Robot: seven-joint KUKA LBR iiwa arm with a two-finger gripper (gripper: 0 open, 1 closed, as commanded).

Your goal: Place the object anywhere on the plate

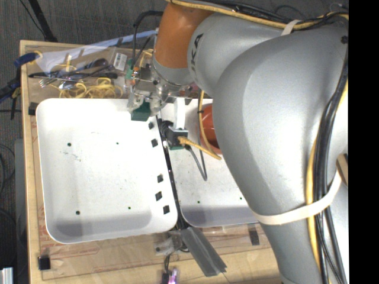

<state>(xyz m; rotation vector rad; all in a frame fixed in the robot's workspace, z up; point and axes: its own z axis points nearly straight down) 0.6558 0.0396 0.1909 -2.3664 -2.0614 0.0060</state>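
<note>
Overhead, the gripper (144, 102) sits at the far rim of the left bin (89, 176), near the divide between the bins, above a small green object (140, 115). How its jaws stand cannot be told. An orange-red plate (207, 126) peeks out beneath the arm in the right bin (213, 200). The left bin's floor lies broad and open.

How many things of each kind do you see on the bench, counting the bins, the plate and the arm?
White bins: 2 (left bin, right bin)
Orange plate: 1
Robot arm: 1
Total: 4
</note>
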